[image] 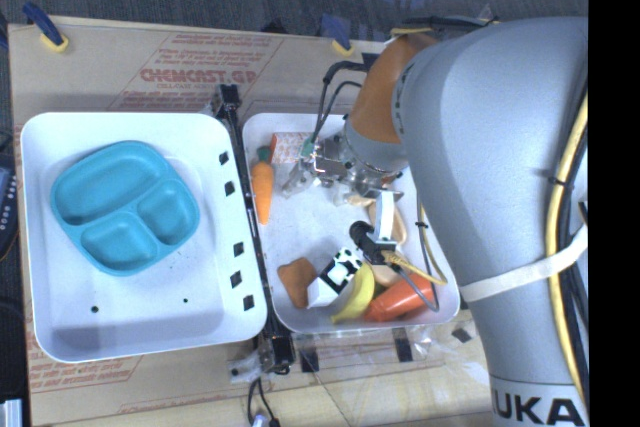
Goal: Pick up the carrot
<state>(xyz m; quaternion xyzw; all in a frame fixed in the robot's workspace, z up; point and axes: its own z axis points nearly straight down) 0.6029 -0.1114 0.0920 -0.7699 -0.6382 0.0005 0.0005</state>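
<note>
Two white bins are sitting on the table, and the carrot (262,191) is lying against the left wall of the right bin (300,320) while the jaws (322,165), whose opening I cannot tell, are needing to slide left and straddle it.

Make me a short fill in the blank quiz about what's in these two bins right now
1. The blue divided plate sits in the ____ bin.
2. The carrot lies in the right bin along its ____ wall.
3. The banana near the bin's front is coloured ____.
4. The gripper hangs over the ____ bin.

Missing words: left; left; yellow; right
</note>
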